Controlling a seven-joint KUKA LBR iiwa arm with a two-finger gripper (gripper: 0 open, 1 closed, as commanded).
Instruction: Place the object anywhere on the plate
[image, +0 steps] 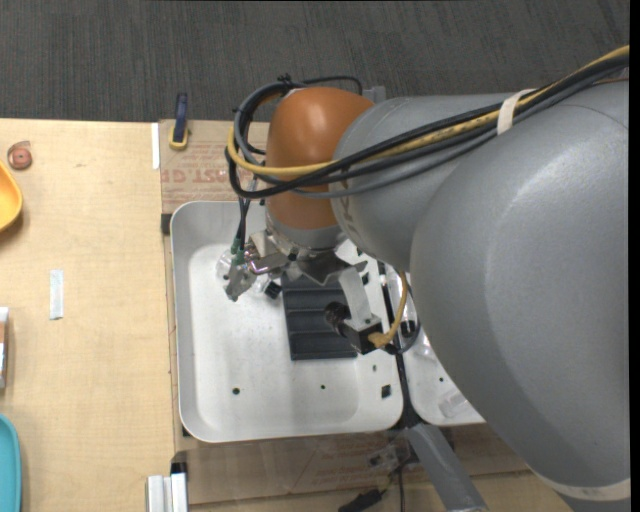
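We start with what could be the task's thing: a small shiny greyish cluster (238, 272) in the upper left part of the white bin (215, 400), with a thin green wire running down to it. It is too small and too tangled for us to tell whether it is a loose object lying on the bin floor or a part of the tool, so we cannot place the object more firmly than that.

Just to its right, a black ribbed block belonging to the gripper (318, 318) hangs over the middle of the same bin. The wrist above hides the claw, and we cannot tell whether it is open, closed or gripping anything.

Above the block sits the orange band (305, 130), seen as a rounded dome, with yellow and black cables (262, 168) looped around its left side. The grey arm (520, 260) fills the right side of the view and covers most of the second bin (447, 402), of which a white corner shows below it.

Further out, the wooden bench (100, 380) spreads to the left. On it lie a small white strip (56, 295) and a small round reddish piece (18, 155). A yellow curved edge (6, 205) and a teal curved edge (5, 465) are cut off by the left border, and we cannot tell whether either is the plate. A blue clamp (181, 110) stands at the bench's top edge, beside cardboard with red lettering (200, 172).
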